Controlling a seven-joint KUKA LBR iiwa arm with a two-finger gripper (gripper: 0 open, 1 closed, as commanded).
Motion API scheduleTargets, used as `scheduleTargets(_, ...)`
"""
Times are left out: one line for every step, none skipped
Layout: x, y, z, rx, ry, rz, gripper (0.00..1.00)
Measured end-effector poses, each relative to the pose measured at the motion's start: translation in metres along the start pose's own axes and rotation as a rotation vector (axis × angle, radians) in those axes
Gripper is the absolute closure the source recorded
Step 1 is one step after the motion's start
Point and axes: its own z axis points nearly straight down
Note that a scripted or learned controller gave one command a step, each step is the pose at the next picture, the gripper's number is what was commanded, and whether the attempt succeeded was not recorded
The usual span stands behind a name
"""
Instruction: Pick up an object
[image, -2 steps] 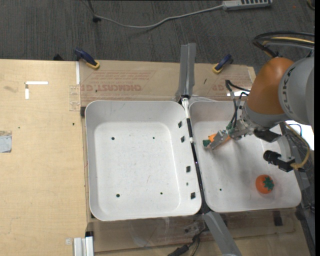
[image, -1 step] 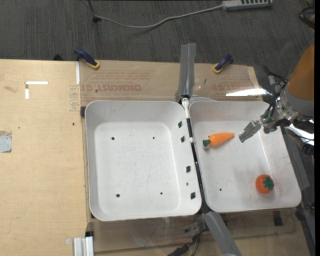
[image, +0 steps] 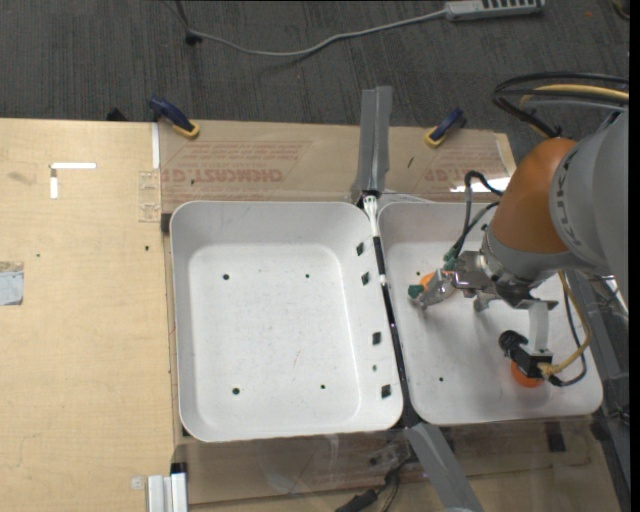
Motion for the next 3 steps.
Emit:
scheduleTargets(-0.063, 0.062, -0.035, -0.004, -0.001, -0.167, 0.0)
scheduleTargets(-0.011, 0.007, 0.0, 0.0, 0.0, -0.311, 0.0)
scheduleTargets(-0.012, 0.007, -0.009, -0.001, -0.001, -0.307, 1.0)
